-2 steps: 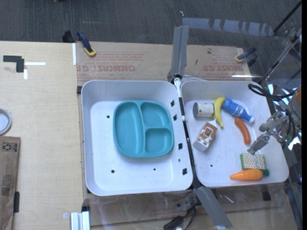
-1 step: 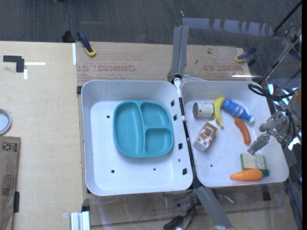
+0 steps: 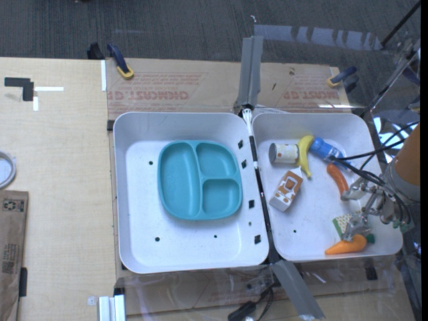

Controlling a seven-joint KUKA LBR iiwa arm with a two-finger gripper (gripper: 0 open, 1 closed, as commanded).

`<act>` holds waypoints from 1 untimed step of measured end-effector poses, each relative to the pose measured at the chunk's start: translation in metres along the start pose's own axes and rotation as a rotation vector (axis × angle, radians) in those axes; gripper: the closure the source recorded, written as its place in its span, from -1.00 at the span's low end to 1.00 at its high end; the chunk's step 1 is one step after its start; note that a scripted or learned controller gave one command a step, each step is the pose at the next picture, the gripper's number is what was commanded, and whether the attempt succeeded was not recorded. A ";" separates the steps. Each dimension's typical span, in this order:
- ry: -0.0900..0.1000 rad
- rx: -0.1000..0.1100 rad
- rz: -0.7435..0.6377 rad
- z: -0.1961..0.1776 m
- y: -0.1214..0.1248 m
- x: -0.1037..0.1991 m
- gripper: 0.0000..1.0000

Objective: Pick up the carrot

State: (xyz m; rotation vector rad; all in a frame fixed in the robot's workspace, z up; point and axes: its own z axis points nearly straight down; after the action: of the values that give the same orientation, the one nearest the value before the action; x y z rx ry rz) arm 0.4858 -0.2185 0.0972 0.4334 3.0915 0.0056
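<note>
The carrot [image 3: 346, 246], orange with a green tip at its right end, lies flat near the front right corner of the right bin [image 3: 294, 243]. My gripper [image 3: 361, 209] hangs just above and behind it, at the bin's right side. Its fingers stand open with nothing between them. The carrot is apart from the fingers and in plain sight.
The right bin also holds a small green-and-white packet [image 3: 344, 225] beside the carrot, an orange sausage [image 3: 337, 177], a banana [image 3: 305, 154], a blue bottle [image 3: 326, 148], a white can [image 3: 284, 153] and a brown-and-white box [image 3: 287, 190]. A teal divided plate [image 3: 200, 179] lies in the left bin.
</note>
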 end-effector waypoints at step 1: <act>0.009 0.005 0.108 0.003 0.012 -0.053 -1.00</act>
State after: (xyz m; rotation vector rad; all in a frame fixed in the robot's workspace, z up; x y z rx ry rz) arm 0.5405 -0.2213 0.0956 0.6009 3.0737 0.0016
